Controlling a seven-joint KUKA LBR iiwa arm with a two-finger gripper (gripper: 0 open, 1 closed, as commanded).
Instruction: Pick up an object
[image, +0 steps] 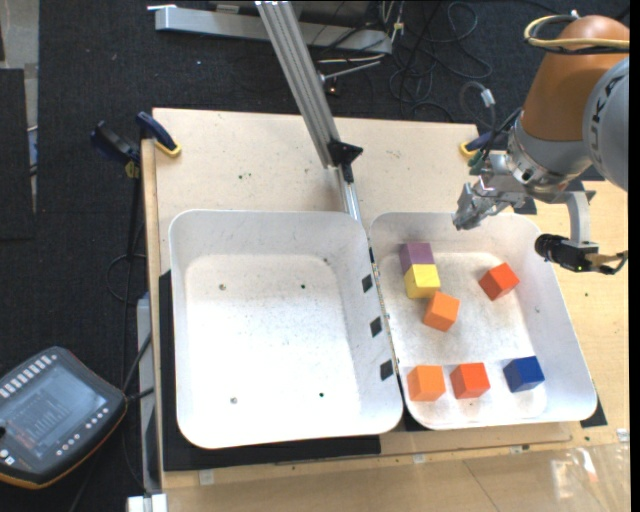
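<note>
At the far left, off the bench, a grey handheld control unit (48, 415) lies on the dark floor, and a blue and yellow clamp (135, 140) grips the bench's back left corner. The left bin (200, 235) sits on the pale bench top (250, 160), its floor showing only a few dark specks. A slanted metal pole (305, 85) runs down from the top of the view and ends at the seam between the two bins. The right bin (560, 350) holds all the blocks: a purple block (416, 254) near its back left corner with a yellow block (422, 280) touching its front side, and an orange block (441, 311) just in front of the yellow one. Along the front of this bin stand another orange block (427, 382), a red-orange block (470, 380) just beside it, and a blue block (523, 373) a little further right. A second red-orange block (498, 281) sits apart toward the bin's right side. The gripper (470, 215) hangs over the back edge of the right bin, well clear of every block, with nothing between its fingers; whether they are apart or together cannot be told from here. The arm (575, 90) reaches in above it from the right.
</note>
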